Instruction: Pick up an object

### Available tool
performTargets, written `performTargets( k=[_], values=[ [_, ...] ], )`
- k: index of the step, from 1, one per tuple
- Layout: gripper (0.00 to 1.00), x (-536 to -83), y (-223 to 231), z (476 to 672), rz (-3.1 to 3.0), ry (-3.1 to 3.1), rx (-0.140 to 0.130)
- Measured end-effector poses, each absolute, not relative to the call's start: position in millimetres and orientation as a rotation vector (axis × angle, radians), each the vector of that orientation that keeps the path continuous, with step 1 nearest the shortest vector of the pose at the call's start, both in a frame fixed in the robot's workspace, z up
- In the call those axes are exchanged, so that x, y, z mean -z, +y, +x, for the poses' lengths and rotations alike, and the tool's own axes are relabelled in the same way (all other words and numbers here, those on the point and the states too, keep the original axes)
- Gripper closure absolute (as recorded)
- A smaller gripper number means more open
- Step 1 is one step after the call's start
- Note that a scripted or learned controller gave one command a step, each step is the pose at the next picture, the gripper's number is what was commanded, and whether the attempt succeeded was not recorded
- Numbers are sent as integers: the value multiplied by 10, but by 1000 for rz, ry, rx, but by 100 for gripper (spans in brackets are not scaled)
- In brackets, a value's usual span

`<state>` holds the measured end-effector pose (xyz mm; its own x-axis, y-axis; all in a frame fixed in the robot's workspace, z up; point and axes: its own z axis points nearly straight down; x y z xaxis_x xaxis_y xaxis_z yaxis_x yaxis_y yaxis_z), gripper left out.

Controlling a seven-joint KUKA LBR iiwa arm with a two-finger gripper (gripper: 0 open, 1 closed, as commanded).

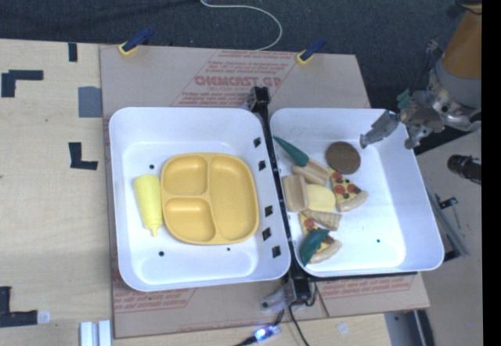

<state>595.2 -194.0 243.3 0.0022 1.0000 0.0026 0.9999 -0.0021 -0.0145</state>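
Two white bins on a cardboard sheet [235, 78] printed in red — the large word reads roughly "CHEMCAST GP", small lines illegible.

Left bin [125, 180] holds a yellow divided plate [210, 197] with a yellow bottle [148, 202] at its left side. Right bin [407, 219] holds a toy-food heap [317, 200] — pizza slice, brown disc [343, 156], teal pieces. Claw [381, 130] hangs over the right bin's far right corner, fingers apart, gripping nothing. Blue-yellow clamps [136, 41] pin the sheet to the surface.

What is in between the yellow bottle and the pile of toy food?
The yellow divided plate sits between the yellow bottle and the pile of toy food, then the two bins' touching walls. The camera view shows it from above.
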Motion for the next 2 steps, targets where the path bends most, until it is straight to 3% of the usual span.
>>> performTargets(
  k=[1,2],
  values=[
    [0,-2515,-1936,5976,-2219,-2222,-2],
    [0,-2010,-1980,5887,-2217,-2219,-7]
  ],
)
